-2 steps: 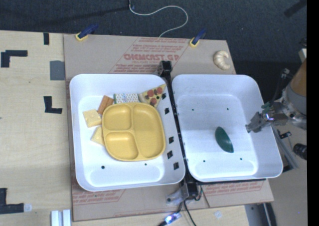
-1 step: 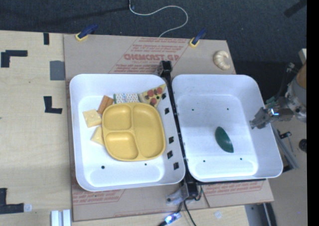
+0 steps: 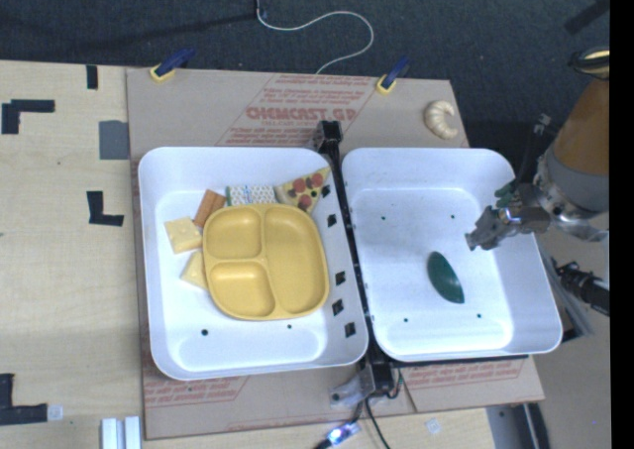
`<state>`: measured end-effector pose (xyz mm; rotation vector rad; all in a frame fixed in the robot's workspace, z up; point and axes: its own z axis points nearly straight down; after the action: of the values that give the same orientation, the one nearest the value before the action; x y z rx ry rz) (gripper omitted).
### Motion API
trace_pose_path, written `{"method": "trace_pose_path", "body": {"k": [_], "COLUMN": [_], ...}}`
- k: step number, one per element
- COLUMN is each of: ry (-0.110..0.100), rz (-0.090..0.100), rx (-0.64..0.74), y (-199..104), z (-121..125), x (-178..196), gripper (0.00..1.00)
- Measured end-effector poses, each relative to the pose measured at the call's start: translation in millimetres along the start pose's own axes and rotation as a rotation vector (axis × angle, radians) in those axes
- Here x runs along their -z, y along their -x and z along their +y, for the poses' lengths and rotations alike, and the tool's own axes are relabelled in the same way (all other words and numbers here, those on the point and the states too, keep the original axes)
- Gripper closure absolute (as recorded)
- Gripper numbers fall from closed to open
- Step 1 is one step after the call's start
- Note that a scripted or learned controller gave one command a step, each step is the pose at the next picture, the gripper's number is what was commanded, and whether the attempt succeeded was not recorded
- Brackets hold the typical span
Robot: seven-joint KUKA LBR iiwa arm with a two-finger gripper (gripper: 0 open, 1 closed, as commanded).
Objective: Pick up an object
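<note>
1. The two white bins sit side by side on the worktop, on a cardboard sheet, which puts both within the arm's reach from the right.
2. The left bin holds a yellow divided plate lying over a few flat pieces; stacked so, they look awkward to lift.
3. The right bin holds a single dark green object, lying flat and alone on the floor toward the bin's right half. I judge it the easier target.
4. The gripper sits over the right bin's right wall, up and to the right of the green object, near it but apart.
5. Whether the fingers are spread or closed cannot be told; nothing is seen between them.
</note>
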<state>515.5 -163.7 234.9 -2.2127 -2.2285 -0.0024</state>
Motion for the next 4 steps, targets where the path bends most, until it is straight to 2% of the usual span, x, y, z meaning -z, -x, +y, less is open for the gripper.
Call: {"method": "trace_pose_path", "body": {"k": [1,2,3,4], "ry": [-0.002,-0.002,-0.003,-0.005], "rz": [0.000,0.000,-0.002,-0.003], "rx": [-0.001,0.000,-0.004,-0.007], "y": [-48,-101,-118,-110], "z": [12,11,6,10], "x": [-7,-1,-2,-22], "gripper": [1.00,1.00,1.00,1.00]}}
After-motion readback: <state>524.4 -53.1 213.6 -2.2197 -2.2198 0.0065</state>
